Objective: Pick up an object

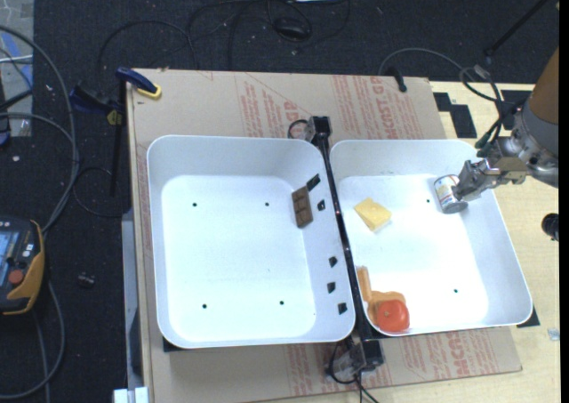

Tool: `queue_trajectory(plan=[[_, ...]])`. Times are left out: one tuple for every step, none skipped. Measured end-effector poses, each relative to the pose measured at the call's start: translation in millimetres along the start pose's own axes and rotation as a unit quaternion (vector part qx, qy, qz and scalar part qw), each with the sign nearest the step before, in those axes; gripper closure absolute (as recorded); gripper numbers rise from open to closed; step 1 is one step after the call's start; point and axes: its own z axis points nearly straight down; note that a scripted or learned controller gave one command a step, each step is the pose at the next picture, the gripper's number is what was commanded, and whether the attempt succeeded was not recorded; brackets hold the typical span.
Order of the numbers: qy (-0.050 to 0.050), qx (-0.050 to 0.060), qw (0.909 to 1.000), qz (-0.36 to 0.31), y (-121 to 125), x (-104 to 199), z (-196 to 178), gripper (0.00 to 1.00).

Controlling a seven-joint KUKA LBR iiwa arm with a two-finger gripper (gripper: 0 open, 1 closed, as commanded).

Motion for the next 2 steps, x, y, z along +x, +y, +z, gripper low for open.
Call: queue_trajectory(plan=[[0.000, 0.000, 1.0000, 0.000, 8, 51, -1, 1.00], [0.000, 0.000, 1.0000, 0.000, 17, 96, 6, 1.00]])
